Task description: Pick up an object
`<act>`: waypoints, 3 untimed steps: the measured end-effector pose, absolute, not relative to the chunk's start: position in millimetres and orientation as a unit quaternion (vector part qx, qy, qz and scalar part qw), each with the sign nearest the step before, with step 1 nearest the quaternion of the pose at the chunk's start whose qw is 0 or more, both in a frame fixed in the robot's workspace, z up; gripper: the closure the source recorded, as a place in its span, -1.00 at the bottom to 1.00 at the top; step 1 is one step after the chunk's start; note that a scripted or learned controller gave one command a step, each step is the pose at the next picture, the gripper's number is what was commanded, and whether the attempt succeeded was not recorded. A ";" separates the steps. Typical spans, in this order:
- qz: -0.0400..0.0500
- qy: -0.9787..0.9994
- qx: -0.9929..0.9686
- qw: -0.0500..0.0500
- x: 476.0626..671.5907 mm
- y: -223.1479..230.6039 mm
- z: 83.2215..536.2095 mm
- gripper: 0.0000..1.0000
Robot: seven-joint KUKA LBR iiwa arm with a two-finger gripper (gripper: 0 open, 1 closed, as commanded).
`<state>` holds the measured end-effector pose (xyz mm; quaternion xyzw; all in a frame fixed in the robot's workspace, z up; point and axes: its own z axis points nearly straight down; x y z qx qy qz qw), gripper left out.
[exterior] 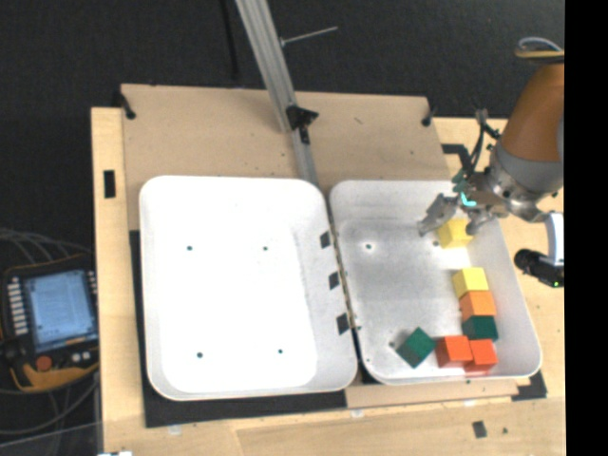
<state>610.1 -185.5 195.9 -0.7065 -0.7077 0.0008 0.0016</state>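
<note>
My gripper (454,220) hangs over the far right part of the right bin (380,283), with the orange-banded arm coming in from the right. Its two fingers are spread, one down-left and one down-right. A yellow block (455,235) lies between and just below the fingertips, with a small gap on its left side. I cannot tell whether the block rests on the bin floor or is lifted. The fingers look open around it rather than closed on it.
Along the right bin's right wall, front of the gripper, sit a second yellow block (470,280), an orange block (478,303) and a dark green block (482,327). A green block (415,347) and two orange-red blocks (466,351) lie at the front. The left bin (237,283) adjoins.
</note>
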 end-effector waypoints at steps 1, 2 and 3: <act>0.000 -0.708 -0.706 -0.001 611.1 -185.7 198.5 -1.00; 0.002 -0.707 -0.707 0.001 610.9 -187.7 135.6 -1.00; 0.001 -0.706 -0.708 -0.001 611.0 -189.3 95.8 -1.00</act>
